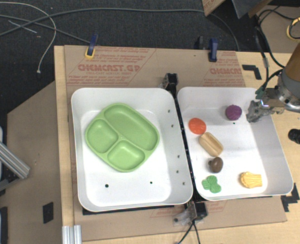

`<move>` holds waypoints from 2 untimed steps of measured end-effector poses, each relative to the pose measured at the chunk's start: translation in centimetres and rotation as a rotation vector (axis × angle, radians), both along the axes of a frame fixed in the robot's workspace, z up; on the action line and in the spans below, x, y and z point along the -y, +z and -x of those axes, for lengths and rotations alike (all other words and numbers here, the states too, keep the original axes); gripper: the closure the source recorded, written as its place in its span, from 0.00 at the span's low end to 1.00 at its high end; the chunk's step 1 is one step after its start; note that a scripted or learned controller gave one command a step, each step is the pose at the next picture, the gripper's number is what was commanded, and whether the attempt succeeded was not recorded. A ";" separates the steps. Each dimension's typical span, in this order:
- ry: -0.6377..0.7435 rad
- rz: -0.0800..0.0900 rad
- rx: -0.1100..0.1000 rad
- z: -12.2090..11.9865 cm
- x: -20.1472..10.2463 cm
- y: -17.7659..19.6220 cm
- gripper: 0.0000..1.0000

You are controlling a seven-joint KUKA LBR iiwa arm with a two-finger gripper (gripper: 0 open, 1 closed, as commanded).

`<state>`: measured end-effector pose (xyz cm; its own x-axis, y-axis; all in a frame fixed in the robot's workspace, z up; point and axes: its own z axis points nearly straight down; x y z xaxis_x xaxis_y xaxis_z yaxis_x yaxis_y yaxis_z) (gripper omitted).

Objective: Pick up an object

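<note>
The right bin (pixel 272 141) holds several small toy foods. A purple ball (pixel 234 112) lies near its far side, with an orange-red round piece (pixel 197 125) to its left. A tan bread-like roll (pixel 210 144) sits mid-bin, and a dark brown nut-like piece (pixel 215 164) lies below it. A green leafy piece (pixel 211 184) and a yellow ridged piece (pixel 251 179) rest near the front edge. My gripper (pixel 255 112) hangs over the bin's far right part, just right of the purple ball, with nothing visibly between its fingers.
The left bin (pixel 89 187) carries a green three-compartment plate (pixel 121 136). A black clamp (pixel 170 80) sits between the bins at the far side. Blue clips (pixel 92 45) (pixel 213 50) hold the cardboard sheet at the back. Cables run across the dark floor behind.
</note>
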<state>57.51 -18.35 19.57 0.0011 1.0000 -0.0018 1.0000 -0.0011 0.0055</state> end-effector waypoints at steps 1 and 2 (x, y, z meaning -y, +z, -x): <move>0.002 -0.001 -0.003 -0.1 0.0 1.9 1.00; 0.005 -0.004 -0.007 -0.3 -4.7 1.4 1.00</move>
